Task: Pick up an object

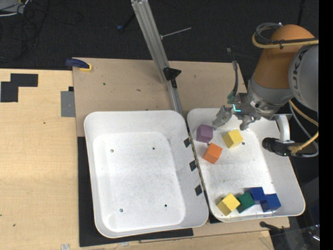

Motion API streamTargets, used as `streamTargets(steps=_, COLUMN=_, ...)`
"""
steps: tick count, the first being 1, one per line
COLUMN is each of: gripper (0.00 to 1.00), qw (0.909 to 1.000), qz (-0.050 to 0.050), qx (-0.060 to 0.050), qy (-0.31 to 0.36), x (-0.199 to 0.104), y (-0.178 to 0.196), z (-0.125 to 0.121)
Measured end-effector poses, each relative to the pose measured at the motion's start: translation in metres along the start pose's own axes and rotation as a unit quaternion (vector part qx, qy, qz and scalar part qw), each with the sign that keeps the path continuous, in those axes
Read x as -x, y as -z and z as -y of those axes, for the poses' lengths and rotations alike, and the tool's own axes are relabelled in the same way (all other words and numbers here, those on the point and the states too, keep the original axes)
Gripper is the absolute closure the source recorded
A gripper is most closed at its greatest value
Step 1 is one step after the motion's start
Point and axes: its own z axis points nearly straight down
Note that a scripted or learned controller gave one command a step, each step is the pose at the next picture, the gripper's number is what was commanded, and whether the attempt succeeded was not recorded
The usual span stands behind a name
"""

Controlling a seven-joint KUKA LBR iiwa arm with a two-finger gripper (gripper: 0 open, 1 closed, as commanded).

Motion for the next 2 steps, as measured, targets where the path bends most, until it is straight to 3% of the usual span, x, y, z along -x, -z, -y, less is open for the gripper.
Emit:
streamTargets(steps=1, gripper=0.0, qw=1.0, qz=0.0, qx=0.002, qy=-0.001, x=0.001, y=0.002, z=-0.001)
streamTargets(steps=2, gripper=0.0, qw=1.0, qz=0.001, qx=-0.001, qy=-0.001, x=0.008, y=-0.059, z=0.001)
